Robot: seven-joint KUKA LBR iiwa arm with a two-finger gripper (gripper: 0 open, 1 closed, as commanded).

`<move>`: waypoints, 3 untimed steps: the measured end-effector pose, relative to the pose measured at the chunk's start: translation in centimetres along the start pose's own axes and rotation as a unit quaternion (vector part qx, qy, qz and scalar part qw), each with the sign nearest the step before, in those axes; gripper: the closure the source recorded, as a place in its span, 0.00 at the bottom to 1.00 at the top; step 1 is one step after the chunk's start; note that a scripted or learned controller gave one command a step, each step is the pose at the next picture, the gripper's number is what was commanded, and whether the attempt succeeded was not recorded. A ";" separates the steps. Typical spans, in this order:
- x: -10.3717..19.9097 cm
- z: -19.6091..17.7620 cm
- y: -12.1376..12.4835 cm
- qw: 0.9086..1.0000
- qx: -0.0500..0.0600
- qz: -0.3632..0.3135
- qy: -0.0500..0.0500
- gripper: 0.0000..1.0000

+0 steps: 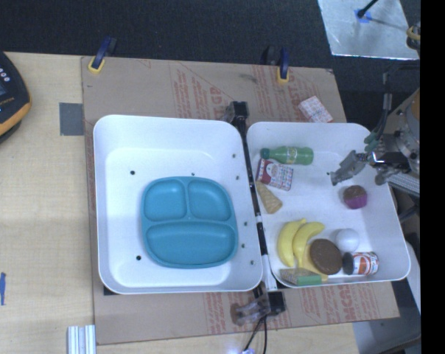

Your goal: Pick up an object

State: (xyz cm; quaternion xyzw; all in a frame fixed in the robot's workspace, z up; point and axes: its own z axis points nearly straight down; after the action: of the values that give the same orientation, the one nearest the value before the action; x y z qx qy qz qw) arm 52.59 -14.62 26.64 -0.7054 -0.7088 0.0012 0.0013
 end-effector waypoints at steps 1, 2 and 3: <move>1.3 11.6 -3.8 1.000 0.007 0.000 0.002 0.00; 4.3 17.8 -2.2 1.000 0.002 -0.002 0.001 0.00; 4.0 16.3 -1.9 1.000 -0.003 -0.001 -0.001 1.00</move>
State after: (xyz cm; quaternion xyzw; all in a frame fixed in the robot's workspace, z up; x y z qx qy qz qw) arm 50.58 -10.65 10.36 -0.7046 -0.7096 -0.0004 -0.0017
